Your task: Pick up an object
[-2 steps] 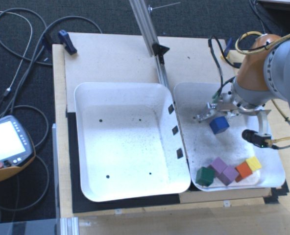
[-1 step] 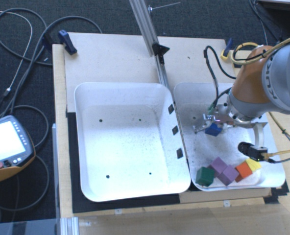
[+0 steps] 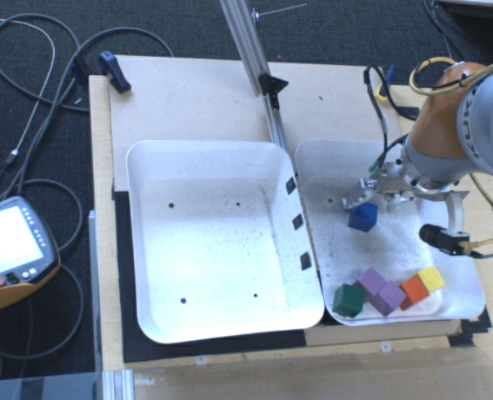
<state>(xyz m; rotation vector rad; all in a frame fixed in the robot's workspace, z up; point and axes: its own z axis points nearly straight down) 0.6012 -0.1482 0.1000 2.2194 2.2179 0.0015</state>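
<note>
We have our gripper low in the right bin, directly above and touching or almost touching the blue cube. The wrist hides the tips, so we cannot tell whether the jaws are spread, pressed together, or pinching the cube; it may only lie just below them. The cube sits alone in the middle of the bin, well apart from the green block, two purple blocks, orange block and yellow block clustered along the near rim.

The risks, as we judge them: if the jaws straddle the cube off-centre or across its corners, closing could twist it or squirt it sideways over the smooth bin floor. If we are too high, the tips may catch only its top edge and it would slip free on lifting. If we press too low, the tips may jam on the bin floor. The left bin plays no part here.
</note>
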